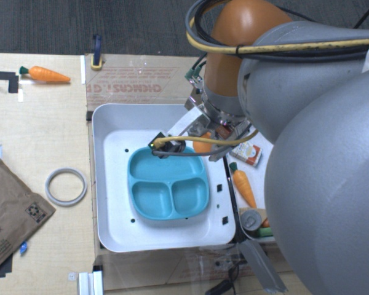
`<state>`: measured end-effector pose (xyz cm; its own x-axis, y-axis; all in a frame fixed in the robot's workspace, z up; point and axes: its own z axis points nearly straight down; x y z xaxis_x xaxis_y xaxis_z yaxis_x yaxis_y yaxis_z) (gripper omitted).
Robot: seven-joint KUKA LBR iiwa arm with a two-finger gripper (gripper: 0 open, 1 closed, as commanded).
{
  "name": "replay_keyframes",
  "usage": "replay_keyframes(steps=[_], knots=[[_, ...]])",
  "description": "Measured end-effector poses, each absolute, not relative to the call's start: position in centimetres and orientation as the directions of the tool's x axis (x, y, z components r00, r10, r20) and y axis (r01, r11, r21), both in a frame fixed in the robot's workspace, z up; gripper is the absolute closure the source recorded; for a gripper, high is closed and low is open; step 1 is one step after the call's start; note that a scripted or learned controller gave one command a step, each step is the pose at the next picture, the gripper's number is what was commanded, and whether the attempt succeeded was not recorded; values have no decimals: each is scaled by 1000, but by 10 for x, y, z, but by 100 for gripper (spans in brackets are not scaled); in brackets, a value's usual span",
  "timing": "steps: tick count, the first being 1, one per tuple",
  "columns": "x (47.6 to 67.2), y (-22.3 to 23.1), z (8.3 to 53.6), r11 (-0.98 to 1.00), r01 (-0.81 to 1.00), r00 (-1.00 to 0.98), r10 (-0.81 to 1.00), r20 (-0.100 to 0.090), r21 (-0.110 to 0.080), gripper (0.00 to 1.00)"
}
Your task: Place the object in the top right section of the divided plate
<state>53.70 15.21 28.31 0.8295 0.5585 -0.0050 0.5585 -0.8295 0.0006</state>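
Observation:
The blue divided plate (169,189) lies in the left white bin (111,226), with one long section at the top and two smaller ones below. My gripper (204,142) hangs over the plate's upper right rim. A small orange object (202,145) shows between its grey fingers, just at the edge of the top section. A yellow cable loops from the wrist across the plate's top left. The arm's bulk hides most of the right bin.
In the right bin lie a carrot (243,188), a small red and white box (248,155) and a grey round item (251,219). On the bench at left are another carrot (47,74), a grey ring (66,185) and a brown paper bag (9,217).

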Motion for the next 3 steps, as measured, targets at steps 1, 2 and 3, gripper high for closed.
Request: replay_keyframes(steps=[1, 2, 3], knots=[[475, 147, 121, -786, 618, 786, 618, -11, -5, 100], [481, 119, 100, -922, 387, 922, 387, 15, -10, 100], [480, 114, 95, -924, 381, 924, 381, 8, -2, 0]])
